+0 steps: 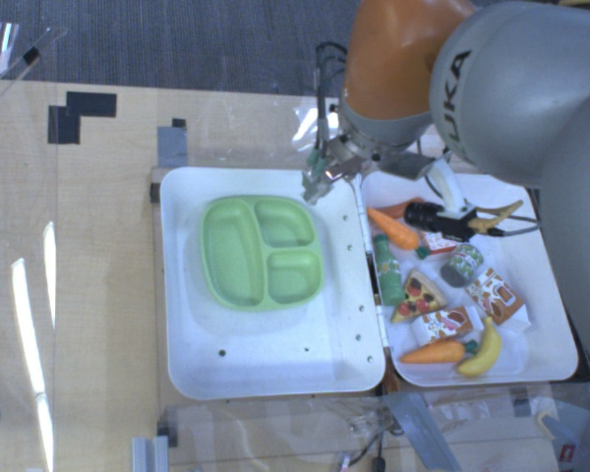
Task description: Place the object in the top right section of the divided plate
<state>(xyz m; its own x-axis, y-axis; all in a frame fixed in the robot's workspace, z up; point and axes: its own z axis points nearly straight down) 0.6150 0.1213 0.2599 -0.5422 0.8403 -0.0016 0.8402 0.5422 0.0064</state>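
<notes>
The two-finger gripper (316, 187) hovers just beside the empty green plastic divided plate (262, 254); nothing is placed yet. Jaw state cannot be told.

The left shallow white bin (265, 367) has broad bare floor in front of and to the left of the light green three-section divided plastic plate (262, 252), so approach there is open. The plate's sections lie uncovered from above. The grey arm with its orange band (398, 42) looms over the far right corner of that bin, crowding the plate's top right section. The right white bin (551, 347) is packed: orange toy carrots (395, 229), a slice of toy pizza (420, 296), a yellow toy banana (482, 352), and small packets lie close together, leaving little passage between them.
</notes>
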